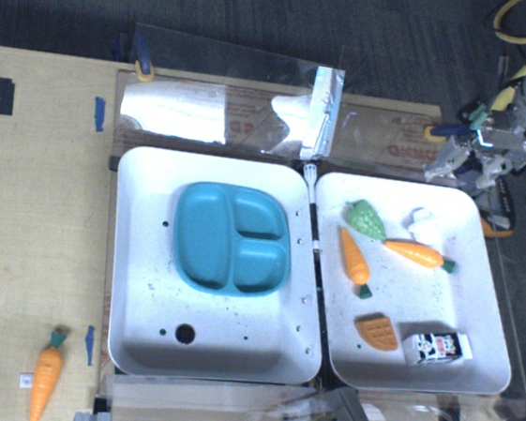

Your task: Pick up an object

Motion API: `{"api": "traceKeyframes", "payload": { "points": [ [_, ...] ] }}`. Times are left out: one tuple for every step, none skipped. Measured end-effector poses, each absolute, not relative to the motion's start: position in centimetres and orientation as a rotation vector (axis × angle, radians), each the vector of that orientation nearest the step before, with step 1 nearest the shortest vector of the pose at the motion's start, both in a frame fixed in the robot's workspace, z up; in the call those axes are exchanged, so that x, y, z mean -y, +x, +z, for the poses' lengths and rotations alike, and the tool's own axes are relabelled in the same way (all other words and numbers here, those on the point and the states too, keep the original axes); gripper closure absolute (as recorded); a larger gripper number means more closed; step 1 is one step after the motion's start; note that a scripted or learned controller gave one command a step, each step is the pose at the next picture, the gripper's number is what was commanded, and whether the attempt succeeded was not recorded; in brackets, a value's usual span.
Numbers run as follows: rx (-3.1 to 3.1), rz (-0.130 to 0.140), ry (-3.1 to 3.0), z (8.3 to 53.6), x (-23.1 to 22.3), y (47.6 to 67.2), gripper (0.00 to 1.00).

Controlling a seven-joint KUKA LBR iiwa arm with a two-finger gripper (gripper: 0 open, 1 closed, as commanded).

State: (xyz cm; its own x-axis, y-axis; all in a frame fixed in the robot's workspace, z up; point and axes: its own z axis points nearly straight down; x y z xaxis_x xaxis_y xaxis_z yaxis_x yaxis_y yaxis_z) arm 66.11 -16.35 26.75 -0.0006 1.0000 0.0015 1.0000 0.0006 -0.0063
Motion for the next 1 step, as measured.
{"api": "traceKeyframes", "payload": {
  "points": [
    [2.281, 0.011, -2.143, 13.25, 13.48, 66.37, 0.00]
  ]
}}
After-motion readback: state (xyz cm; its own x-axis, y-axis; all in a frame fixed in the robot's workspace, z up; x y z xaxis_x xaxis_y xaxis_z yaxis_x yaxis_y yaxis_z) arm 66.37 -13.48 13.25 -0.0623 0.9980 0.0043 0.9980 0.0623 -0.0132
